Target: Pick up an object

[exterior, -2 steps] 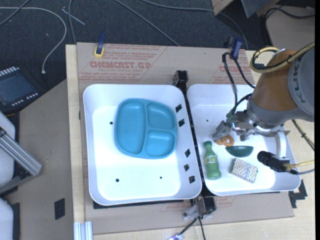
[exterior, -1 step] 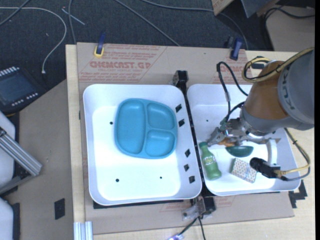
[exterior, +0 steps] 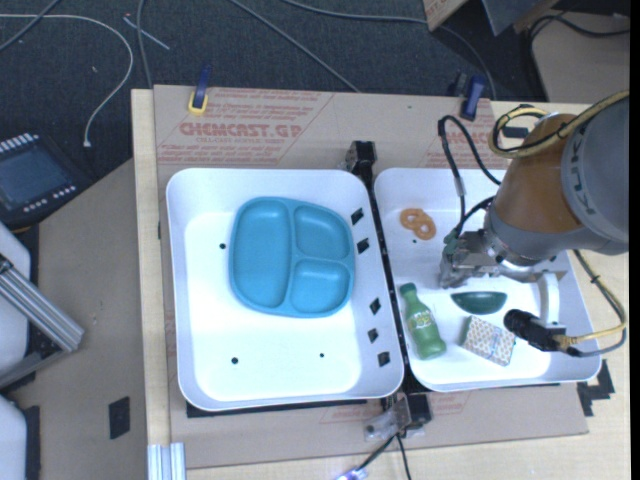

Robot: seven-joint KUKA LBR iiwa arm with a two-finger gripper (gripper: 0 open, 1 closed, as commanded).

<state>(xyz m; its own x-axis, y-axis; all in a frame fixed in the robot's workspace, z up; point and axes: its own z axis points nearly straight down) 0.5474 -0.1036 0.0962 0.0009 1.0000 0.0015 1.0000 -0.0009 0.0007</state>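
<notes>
Reaching into the right bin, close above a small bowl

The two-finger gripper (exterior: 468,265) of the grey arm with the orange band (exterior: 545,193) hangs low in the right shallow white bin (exterior: 432,190). It is just beside the upper edge of the dark green rounded bowl (exterior: 478,299). From this slanted view I cannot tell whether the gripper is released or clenched, and nothing is seen held in it.

The bowl seems to be the thing it is going for. Also in this bin are a green plastic bottle (exterior: 422,320) lying to the left of the bowl, a brown pretzel-shaped piece (exterior: 418,222) further up, and a square patterned packet (exterior: 489,341) just below the bowl. The left shallow white bin (exterior: 200,268) carries a blue divided plastic plate (exterior: 292,256), well apart from the gripper.

To do this step well, I think the gripper should be centred over the rim of the bowl and come straight down, one side inside and one outside. A rounded bowl can slide away or tip, so a slow closing is better. The packet is near, so the descent should not catch it too
</notes>
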